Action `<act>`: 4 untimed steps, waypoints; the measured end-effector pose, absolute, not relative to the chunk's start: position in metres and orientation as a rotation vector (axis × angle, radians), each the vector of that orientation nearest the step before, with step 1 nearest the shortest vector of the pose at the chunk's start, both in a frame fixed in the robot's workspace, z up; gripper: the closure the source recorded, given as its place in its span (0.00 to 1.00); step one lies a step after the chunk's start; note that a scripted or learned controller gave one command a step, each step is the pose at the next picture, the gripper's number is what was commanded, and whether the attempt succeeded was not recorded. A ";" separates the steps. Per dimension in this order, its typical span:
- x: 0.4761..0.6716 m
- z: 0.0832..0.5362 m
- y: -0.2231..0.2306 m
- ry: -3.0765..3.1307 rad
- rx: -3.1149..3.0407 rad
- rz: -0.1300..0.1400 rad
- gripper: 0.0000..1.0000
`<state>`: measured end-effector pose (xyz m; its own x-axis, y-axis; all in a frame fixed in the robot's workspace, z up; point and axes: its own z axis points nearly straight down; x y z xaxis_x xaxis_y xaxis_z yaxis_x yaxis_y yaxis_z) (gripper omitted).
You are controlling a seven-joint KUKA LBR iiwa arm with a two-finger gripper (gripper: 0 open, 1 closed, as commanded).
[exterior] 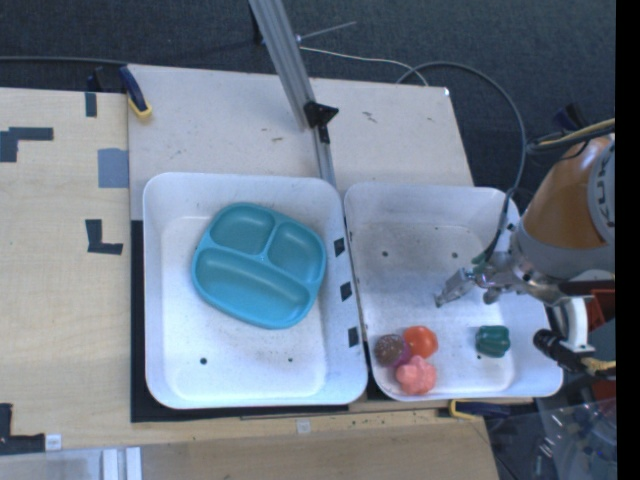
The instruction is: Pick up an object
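Observation:
The right bin (pixel 400 218) holds several small objects near its front edge: a brown ball (pixel 389 348), an orange ball (pixel 421 341), a pink lump (pixel 416 374) and a dark green piece (pixel 492 341). My gripper (pixel 455 286) hangs over the right-middle of this bin, behind and between the orange ball and the green piece. It is open, with nothing between its fingers. The grey arm with its orange band (pixel 570 203) reaches in from the right.
In the left bin (pixel 170 368) lies a blue divided plate (pixel 260 264). A metal pole (pixel 290 58) slants down to the bins' shared back edge. Cables run behind the right bin. The wooden bench extends to the left.

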<state>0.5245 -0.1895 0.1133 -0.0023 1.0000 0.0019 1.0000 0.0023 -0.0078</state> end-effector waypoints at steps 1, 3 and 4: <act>0.525 0.089 -0.189 -2.224 -2.220 0.003 0.00; 0.526 0.141 -0.188 -2.224 -2.221 -0.001 1.00; 0.527 0.202 -0.195 -2.227 -2.224 -0.003 1.00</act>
<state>0.5268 -0.1950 0.2019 -0.0013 1.0000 -0.0025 1.0000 0.0014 0.0049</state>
